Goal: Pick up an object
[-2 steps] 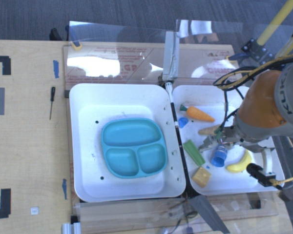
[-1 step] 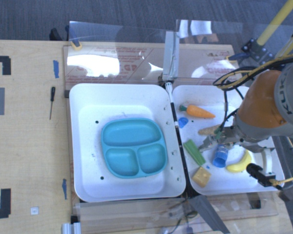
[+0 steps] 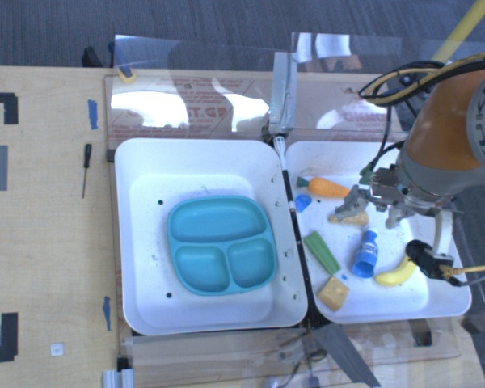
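1. The hand (image 3: 381,203) is being held low over the right bin (image 3: 449,297), near its back half. Whether it's open or closed can't be told from this angle, too much metal and cable in the way, so nothing is being claimed as gripped.

2. Closest to the hand is a small tan piece (image 3: 350,213), lying just to its left on the bin floor. It's being judged as the likely target. It looks like a light, stiff plastic toy, irregular in shape, so a pinch across its narrowest part is probably being called for.

3. Other candidates lying in the same bin:
   - an orange carrot (image 3: 328,188) toward the back, rounded and probably slippery, best taken across its middle
   - a blue bottle (image 3: 365,254) lying tilted, rigid, likely to roll if it's nudged
   - a green block (image 3: 321,251), flat and long, easy across its short side
   - a yellow banana (image 3: 395,274) near the front right, curved and smooth
   - a tan cube (image 3: 334,293) at the front, right beside the bin wall, so awkward to reach

4. All of it is being read as light and not fragile; slipping out is the bigger worry.

5. A teal divided plate (image 3: 221,243) is sitting in the left bin (image 3: 137,217), well apart from the hand.
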Tool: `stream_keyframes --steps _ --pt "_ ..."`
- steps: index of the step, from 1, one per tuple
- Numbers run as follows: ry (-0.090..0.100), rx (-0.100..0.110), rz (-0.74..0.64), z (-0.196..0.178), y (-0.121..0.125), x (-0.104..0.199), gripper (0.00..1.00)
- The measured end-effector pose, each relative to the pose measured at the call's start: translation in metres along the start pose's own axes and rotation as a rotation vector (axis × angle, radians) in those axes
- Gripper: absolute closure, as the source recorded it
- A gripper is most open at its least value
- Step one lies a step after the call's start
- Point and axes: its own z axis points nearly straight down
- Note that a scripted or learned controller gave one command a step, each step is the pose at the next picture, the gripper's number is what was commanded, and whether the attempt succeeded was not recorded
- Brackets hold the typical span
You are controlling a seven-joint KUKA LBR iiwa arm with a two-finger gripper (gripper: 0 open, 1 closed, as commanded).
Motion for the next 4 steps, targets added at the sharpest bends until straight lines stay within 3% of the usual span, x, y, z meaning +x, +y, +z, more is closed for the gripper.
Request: stream_keyframes --steps 1,2,3,4 --pt "-0.001 -0.003 -0.075 0.098 0.017 -0.060 0.00" --pt "0.000 -0.004 -0.149 0.098 -0.017 -0.056 0.00" --pt "-0.001 -0.008 -0.148 0.087 -0.015 -0.057 1.00" --pt "0.003 -0.005 -0.140 -0.063 -0.043 0.038 1.00"
